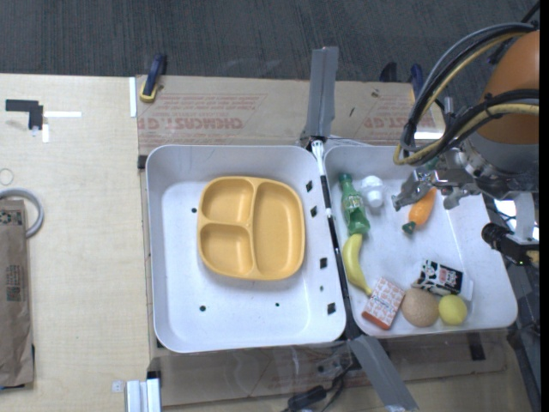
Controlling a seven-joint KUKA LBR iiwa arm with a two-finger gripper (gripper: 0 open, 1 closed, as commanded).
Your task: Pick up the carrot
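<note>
Your two-finger gripper (426, 194) grips the small orange carrot (419, 211) above the right-hand white bin (496, 264); lifting clear remains.

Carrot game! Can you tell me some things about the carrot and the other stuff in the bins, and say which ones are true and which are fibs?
1. The carrot is in the right bin. True.
2. The yellow plate is in the right bin too. False: it lies in the left bin.
3. The gripper is right at the carrot's top end. True.
4. The banana lies on the plate. False: it lies in the right bin, below the green bottle.
5. The lemon sits beside a brown round thing. True.
</note>
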